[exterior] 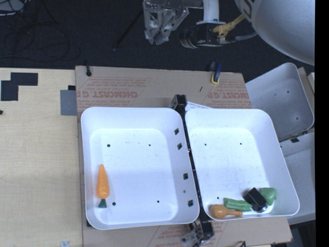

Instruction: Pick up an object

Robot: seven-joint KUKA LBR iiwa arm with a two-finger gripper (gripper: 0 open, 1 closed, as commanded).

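Observation:
An orange toy carrot (103, 182) with a green tip lies in the left bin (128, 122), near its front left corner. At the front right corner of the right bin (231, 121) lie a small orange piece (224, 211), a long green piece (237, 205), a black block (255, 199) and a rounded green piece (268, 193), close together and touching. My gripper (160, 29) hangs high at the top of the camera view, behind the bins and far from every object, with nothing seen in it.
Both bins rest on a brown cardboard sheet (154, 89). A black divider clip (179, 103) joins them at the back. A small blue and yellow clamp (216, 73) sits on the cardboard's back edge. A tilted white panel (280, 96) stands to the right. The arm's grey body (282, 14) fills the top right.

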